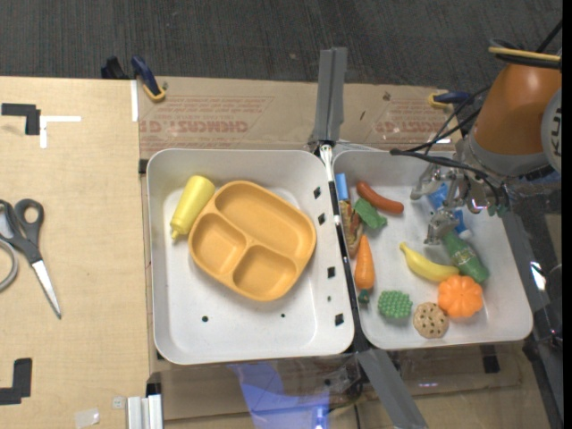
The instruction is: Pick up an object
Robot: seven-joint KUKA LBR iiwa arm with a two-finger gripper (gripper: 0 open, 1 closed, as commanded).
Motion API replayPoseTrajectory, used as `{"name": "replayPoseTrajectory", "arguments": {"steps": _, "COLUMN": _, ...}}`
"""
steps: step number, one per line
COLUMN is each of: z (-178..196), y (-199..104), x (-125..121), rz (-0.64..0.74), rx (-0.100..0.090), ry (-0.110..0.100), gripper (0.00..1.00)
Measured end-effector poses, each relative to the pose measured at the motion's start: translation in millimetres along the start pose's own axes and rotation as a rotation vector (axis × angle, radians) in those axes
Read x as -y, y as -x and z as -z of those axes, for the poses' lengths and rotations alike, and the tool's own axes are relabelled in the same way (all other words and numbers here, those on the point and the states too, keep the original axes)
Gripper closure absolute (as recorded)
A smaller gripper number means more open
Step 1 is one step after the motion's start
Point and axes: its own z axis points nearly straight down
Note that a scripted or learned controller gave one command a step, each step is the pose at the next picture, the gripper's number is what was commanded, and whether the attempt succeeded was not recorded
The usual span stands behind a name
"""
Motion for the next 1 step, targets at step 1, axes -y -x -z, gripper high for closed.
{"name": "replayPoseTrajectory", "arguments": {"steps": 1, "z": 0.0, "y": 0.1, "x": 0.0, "rz": 0.0, "rx": 0.0, "ry": 0.0, "gripper": 0.0}}
